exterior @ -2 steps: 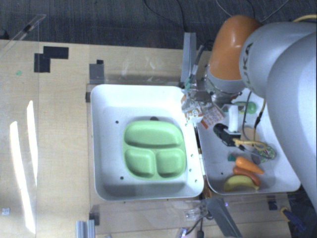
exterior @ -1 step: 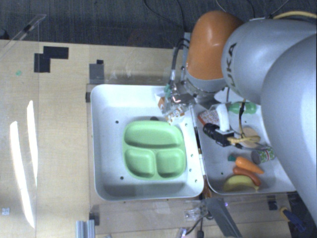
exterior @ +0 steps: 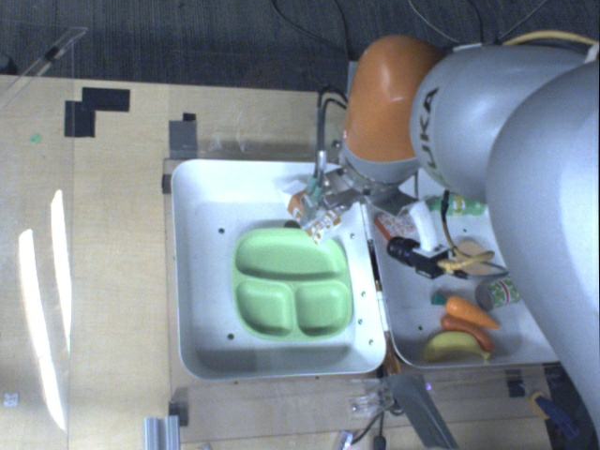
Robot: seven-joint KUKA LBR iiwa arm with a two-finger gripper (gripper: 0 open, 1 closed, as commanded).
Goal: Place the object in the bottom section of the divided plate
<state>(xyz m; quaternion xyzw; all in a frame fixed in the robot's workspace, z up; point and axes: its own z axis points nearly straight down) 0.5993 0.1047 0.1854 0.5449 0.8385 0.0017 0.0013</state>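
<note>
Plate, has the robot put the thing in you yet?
Not yet. The green plate sits in the left bin with nothing in its sections. The gripper hangs over the plate's top edge with a small orange-and-white object at its tip; whether it's truly gripped is unclear. Left: carry it to the bottom section and release.

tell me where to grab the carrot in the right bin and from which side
Grip the carrot across its thick middle, coming straight down from above. It lies flat, pointing sideways, with its upper side exposed, while another orange piece crowds its near side.
</note>
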